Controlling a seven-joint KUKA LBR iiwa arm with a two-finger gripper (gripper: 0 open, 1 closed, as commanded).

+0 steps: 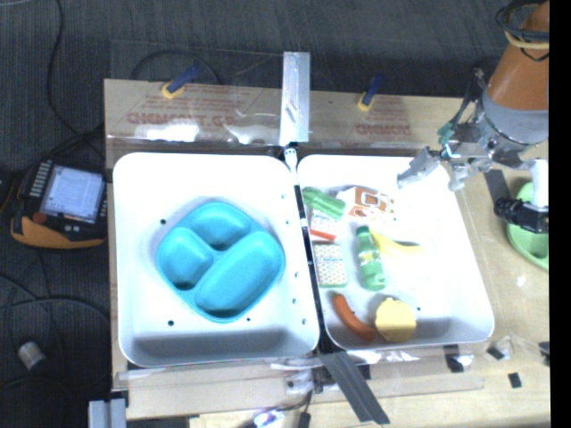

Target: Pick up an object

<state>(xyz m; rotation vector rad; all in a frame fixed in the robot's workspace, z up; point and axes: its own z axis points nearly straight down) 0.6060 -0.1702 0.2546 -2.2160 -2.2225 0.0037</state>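
The tool (pixel 433 169) is seen at the upper right corner of the right bin (pixel 473 266), raised above its far rim, with nothing between its fingers; whether those fingers are spread or pressed together cannot be told at this size. The grey arm with its orange band (pixel 522 78) is brought in from the right, so the tool is judged to be poised over the bin before a descent, the pick not yet done. Just below and left of the tool the candidate objects are gathered in the bin's left half: an orange-and-white packet (pixel 368 201), a green pepper-like piece (pixel 323 203), a green bottle (pixel 369 257) lying lengthwise, and a yellow banana (pixel 397 243) touching the bottle's right side. Nearer the front rim a red sausage-shaped piece (pixel 350 317) and a yellow block (pixel 396 319) are set close together. A patterned flat card (pixel 328 264) is lodged against the dividing wall, where a grasp is likely to be hindered by the edge. The right half of this bin is left bare, so open room for approach is offered from that side. The left bin (pixel 134 239) is occupied by a blue sectioned dish (pixel 221 259). Beyond the bins, a green bowl (pixel 533 234) is placed on the worktop (pixel 513 292) at the right.
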